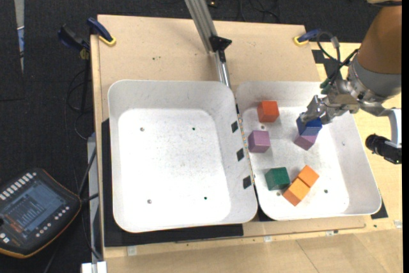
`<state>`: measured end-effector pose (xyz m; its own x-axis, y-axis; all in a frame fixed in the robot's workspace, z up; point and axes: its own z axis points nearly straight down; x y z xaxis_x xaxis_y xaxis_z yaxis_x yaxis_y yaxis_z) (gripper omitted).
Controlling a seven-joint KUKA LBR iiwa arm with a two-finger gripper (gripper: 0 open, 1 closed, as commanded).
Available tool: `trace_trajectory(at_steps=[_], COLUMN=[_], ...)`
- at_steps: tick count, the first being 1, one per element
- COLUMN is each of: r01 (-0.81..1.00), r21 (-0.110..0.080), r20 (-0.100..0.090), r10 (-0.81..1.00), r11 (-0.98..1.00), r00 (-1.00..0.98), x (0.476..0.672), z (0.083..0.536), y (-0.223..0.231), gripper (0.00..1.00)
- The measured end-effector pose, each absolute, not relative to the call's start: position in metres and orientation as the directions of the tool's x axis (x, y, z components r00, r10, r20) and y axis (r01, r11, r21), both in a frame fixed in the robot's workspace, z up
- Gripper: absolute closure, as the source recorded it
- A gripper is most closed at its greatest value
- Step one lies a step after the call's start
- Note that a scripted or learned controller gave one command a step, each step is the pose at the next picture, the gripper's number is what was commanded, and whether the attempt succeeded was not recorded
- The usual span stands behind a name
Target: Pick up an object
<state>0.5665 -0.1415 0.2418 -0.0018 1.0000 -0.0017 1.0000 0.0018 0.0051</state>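
My gripper (311, 121) hangs over the right bin (358, 192), near its upper right part. A blue cube (312, 130) sits between the fingertips, with the fingers closed on its upper half. Just below and touching it in the view lies a purple cube (305, 141). Further left in the same bin are an orange cube (268, 111) and a second purple cube (259, 140). Toward the front sit a green cube (277, 178) and two orange cubes (308, 175) (294, 192) side by side.
The left bin (169, 153) stands beside the right one, their rims meeting at the middle. A metal pole (198, 6) slants in from the top to the bins' shared edge. Clamps (101, 32) (307, 37) grip the board's back corners. A teach pendant (32, 211) lies lower left.
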Motion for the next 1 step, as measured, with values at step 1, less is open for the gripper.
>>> trace_trajectory(at_steps=[1], r01=[1.000], r21=[0.005], r20=[-0.002], r10=[1.000], r11=[0.003], r00=[-0.003], x=[0.5677], z=[0.2861], y=[-0.1416], gripper=[1.00])
